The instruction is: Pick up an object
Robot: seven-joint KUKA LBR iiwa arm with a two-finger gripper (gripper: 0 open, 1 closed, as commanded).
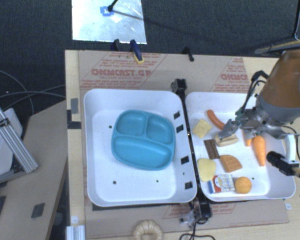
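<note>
In the right white bin (289, 188), nearest the camera, lie an orange ball (243, 185), a small printed carton (223, 183) and a yellow lump (206, 168). Further back, the grey gripper (231, 130) hovers over a tan bread-like block (226, 139), just under its fingertips, long axis left-right; finger spread cannot be told. A carrot (260, 149) lies right. The left bin (97, 149) holds a blue compartment tray (143, 138).

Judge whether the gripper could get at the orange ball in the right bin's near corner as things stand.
Probably yes. The orange ball lies uncovered, with only the small carton touching one side, and the gripper hovers over the same right bin.
</note>
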